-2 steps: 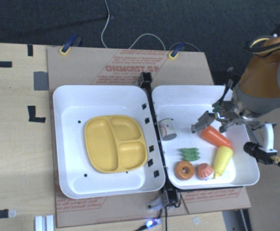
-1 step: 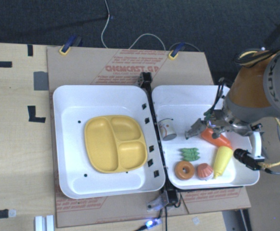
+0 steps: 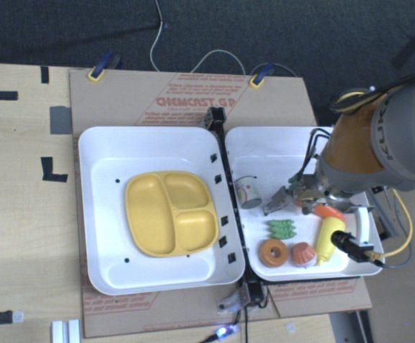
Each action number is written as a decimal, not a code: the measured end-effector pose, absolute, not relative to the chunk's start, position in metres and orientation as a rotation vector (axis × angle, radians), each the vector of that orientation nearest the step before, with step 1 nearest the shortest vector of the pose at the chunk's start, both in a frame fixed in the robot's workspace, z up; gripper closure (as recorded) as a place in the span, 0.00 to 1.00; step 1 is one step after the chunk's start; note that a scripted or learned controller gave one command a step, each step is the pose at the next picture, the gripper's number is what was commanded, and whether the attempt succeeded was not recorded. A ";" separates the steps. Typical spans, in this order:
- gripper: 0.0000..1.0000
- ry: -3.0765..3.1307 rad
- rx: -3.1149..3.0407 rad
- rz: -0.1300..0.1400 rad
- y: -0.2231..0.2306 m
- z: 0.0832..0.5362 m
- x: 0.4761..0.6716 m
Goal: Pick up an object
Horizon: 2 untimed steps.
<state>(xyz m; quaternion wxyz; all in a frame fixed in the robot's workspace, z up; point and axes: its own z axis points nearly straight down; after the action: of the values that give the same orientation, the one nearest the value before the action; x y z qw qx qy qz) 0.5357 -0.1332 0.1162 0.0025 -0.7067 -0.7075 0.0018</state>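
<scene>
The arm reaches in from the right, its orange band above the wrist, and its pincer (image 3: 282,200) sits low in the right bin (image 3: 264,145), near the middle. Whether the pincer is apart or together cannot be told.

Just left of it, a small grey cup (image 3: 248,191) lies near the divider between the bins. Below the pincer is a green toy vegetable (image 3: 281,228), long axis running left to right. Beside the wrist lies an orange carrot (image 3: 328,211). A yellow bottle (image 3: 327,237) stands tilted near the bin's right wall. A brown doughnut (image 3: 272,252) and a pink cupcake-like toy (image 3: 303,254) sit close to the front edge. The bin's far half is open white floor.

The left bin (image 3: 100,163) holds a yellow divided plate (image 3: 170,213), centred.
</scene>
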 end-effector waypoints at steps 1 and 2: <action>1.00 -2.222 -2.216 0.003 -0.133 0.128 0.536; 1.00 -2.223 -2.223 -0.002 -0.139 0.173 0.534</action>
<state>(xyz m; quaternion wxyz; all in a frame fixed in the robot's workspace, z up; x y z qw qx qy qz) 0.5340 -0.1394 0.1733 -0.0012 -0.7070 -0.7072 -0.0006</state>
